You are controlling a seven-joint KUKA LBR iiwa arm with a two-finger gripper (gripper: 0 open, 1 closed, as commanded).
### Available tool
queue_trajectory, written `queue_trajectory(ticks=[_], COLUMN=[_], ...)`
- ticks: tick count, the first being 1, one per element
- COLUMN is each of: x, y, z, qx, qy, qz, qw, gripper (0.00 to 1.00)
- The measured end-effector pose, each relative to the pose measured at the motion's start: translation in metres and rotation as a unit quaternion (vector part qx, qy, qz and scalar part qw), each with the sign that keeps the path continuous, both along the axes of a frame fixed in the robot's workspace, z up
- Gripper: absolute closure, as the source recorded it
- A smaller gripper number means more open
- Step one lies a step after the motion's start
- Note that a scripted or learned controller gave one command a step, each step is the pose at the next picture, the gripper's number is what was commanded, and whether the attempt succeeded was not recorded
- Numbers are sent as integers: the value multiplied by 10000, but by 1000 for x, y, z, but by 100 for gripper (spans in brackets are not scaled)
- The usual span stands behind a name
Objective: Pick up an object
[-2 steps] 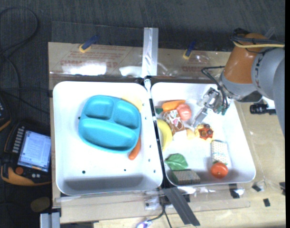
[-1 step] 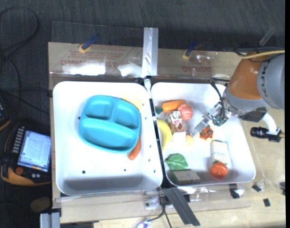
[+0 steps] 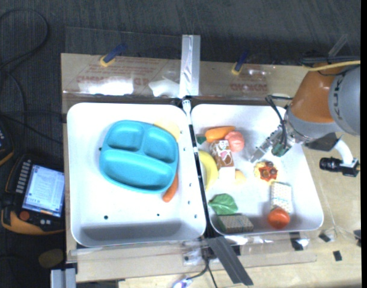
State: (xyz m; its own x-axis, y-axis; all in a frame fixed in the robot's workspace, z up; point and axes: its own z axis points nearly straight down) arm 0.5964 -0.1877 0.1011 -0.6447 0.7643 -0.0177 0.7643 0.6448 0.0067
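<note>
The jaws (image 3: 262,151) hang in the right bin (image 3: 309,185), whether open or shut I cannot tell, just beside a small orange toy (image 3: 267,171). Crowded neighbours risk a glancing, failed grasp.

A handheld control pendant (image 3: 38,192) with a lit screen lies on the dark carpet left of the bench, black cables (image 3: 18,47) loop above it, two blue-and-yellow clamps (image 3: 113,54) grip the clear sheet (image 3: 126,77) at the bench's back, and a metal strip (image 3: 190,65) stands upright between them.
</note>
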Motion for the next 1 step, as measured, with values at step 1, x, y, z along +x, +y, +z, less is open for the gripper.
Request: queue_trajectory(ticks=[1], x=[-88], y=[-24], z=[47], qx=[43], qy=[82], qz=[-685], qw=[9976], gripper=[100])
